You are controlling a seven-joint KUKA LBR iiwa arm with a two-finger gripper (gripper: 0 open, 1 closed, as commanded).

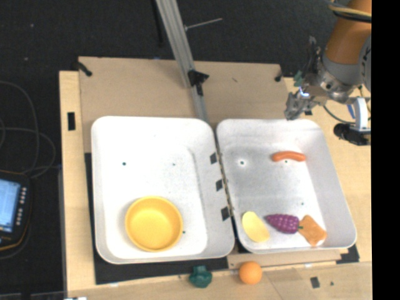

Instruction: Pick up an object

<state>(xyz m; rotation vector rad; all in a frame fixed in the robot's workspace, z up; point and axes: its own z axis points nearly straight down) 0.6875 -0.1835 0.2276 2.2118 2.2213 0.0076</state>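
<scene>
Nearest, an orange ball (250,272) lies at the bench's front edge; nothing is lifted yet; the gripper (295,107) is poised over the right bin's (331,180) far rim, its state untellable.

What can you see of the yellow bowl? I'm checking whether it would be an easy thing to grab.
The yellow bowl is round, plain and one colour throughout, smooth like plastic, with a thin raised rim and a shallow hollow that holds nothing. It stands upright, mouth up, on the floor of the left bin, in the near corner of that bin, close to its front wall. It is the lone item in that bin, with the bin's floor under it. The gripper is far off, over the back edge of the right bin.
</scene>
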